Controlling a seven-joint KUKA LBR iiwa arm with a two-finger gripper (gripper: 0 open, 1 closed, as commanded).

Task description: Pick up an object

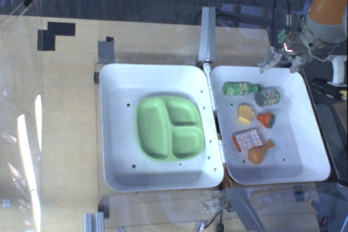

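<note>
Across the right bin [318,163] I see six small things clustered together: a green bottle [241,88] lying on its side, a green can [268,97] just beside it, a yellow piece [246,113], an orange-red carrot-like piece [266,120], a red-and-white packet [247,140] and an orange drumstick [260,152] touching the packet's corner. None is covered by another. Filling the left bin [117,171] is a green divided tray [169,127]. My arm hangs at the right bin's far edge; the gripper [283,61] sits with fingers spread, pinching nothing, apart from the bottle.
</note>
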